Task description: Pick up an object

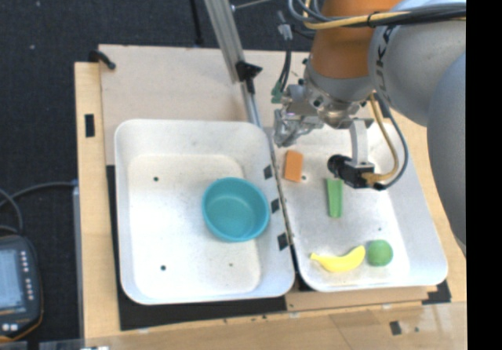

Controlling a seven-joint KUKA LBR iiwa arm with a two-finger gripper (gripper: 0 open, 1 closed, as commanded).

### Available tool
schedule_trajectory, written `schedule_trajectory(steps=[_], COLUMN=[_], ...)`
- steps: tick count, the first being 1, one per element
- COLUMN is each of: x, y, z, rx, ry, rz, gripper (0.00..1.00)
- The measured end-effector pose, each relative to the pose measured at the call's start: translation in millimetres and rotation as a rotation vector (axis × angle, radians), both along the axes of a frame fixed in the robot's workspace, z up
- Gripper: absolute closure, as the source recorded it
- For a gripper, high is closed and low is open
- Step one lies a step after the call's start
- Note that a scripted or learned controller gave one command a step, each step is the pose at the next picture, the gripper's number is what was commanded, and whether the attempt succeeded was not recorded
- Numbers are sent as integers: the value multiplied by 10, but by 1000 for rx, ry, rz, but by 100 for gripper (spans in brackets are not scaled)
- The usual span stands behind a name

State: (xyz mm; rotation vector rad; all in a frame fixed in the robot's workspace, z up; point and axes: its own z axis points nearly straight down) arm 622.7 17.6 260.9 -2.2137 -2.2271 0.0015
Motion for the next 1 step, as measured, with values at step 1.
schedule_trajectory(steps=[1], x=[-224], y=[499], z=[-150], rx=[0], ry=[0], rz=[1], gripper=[100])
